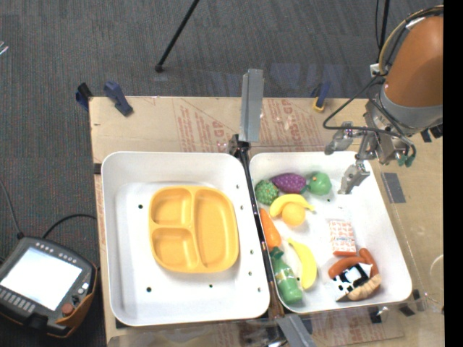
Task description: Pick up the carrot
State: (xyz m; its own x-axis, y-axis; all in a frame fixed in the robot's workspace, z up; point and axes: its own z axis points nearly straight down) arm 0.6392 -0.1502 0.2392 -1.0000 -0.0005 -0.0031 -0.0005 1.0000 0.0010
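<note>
Arm comes in from the right, gripper [356, 173] hanging over the back right corner of the right bin [391, 226], pointing down. Can't tell whether its jaws are apart or together, nothing seen between them. Carrot [270, 230] lies along the left wall of the right bin, well apart from the gripper, slanted, with its lower end by the green bottle [286, 279]. Behind it at the back: green bumpy fruit [265, 192], purple grapes [289, 182], green apple [319, 183]. Yellow lemon [293, 214] just right of the carrot, a banana [286, 204] touching it. Second banana [304, 263] lower down beside the bottle. Small box [341, 234] right of center, hot dog [351, 261] and croissant [364, 288] near the front right corner. Left bin [123, 194] holds a yellow divided plate [194, 229], flat. Tablet [42, 279] on the floor at lower left
</note>
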